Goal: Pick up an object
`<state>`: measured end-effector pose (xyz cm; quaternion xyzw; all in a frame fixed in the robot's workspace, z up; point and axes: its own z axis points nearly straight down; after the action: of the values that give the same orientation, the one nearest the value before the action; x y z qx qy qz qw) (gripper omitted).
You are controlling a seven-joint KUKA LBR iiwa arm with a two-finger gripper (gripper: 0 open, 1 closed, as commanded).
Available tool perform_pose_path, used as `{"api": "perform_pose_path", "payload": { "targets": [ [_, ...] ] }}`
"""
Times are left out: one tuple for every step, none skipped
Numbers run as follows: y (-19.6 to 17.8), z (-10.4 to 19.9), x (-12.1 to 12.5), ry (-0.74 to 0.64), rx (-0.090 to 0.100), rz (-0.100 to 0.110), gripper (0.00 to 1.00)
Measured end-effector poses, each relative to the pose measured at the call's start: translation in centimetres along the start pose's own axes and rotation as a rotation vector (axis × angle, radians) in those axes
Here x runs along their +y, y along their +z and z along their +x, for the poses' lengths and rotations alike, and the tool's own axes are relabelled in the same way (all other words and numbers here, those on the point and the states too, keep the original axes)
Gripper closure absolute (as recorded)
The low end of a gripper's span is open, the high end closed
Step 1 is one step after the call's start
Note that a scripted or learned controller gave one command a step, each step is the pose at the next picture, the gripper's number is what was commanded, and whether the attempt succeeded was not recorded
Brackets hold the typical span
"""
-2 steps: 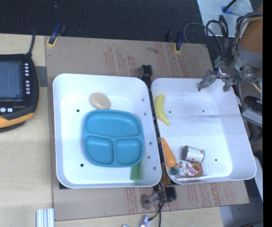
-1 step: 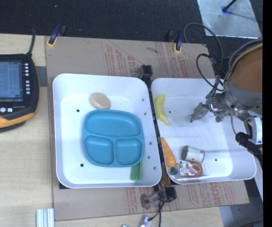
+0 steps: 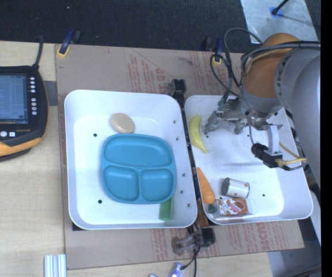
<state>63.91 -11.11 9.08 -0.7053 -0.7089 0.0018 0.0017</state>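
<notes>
My gripper (image 3: 222,128) hangs over the back of the right bin (image 3: 293,209), fingers spread and open, with nothing between them. A yellow banana (image 3: 197,134) lies just to its left along the bin's left wall. An orange carrot (image 3: 205,187) lies further forward on that same side. Near the front of the bin a small silver and brown can (image 3: 235,187) rests on its side. A red and white packet (image 3: 230,207) sits in front of the can.
The left bin (image 3: 79,154) holds a blue divided plate (image 3: 138,167), a beige oval piece (image 3: 122,122) behind it and a green piece (image 3: 166,210) at its front right. A tablet controller (image 3: 7,105) sits at the bench's left. Cables loop behind the wrist.
</notes>
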Motion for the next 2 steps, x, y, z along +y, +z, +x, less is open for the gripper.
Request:
{"api": "perform_pose_path", "payload": {
  "targets": [
    [-8.4,-5.3,0.3,0.003,-0.001,-0.004,0.00],
    [-4.4,-0.8,-8.9,0.001,0.000,0.001,0.00]
  ]
}}
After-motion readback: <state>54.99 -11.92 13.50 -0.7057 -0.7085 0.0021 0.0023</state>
